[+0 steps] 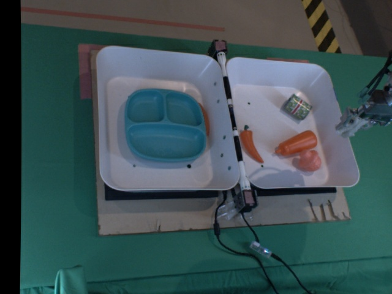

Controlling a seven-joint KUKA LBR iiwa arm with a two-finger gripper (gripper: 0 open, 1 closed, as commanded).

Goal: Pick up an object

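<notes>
I note the gripper (350,125) at the frame's right edge, just outside the right bin (343,164); I cannot tell its jaw state. The large carrot (297,143) touches a pink lump (307,160); risk: descending there may nudge both.

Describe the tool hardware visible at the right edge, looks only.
The tool is pale grey metal with a blocky, angular tip. Thin dark cables or rods run up from it toward the frame edge. At this size I can't make out any markings.
</notes>
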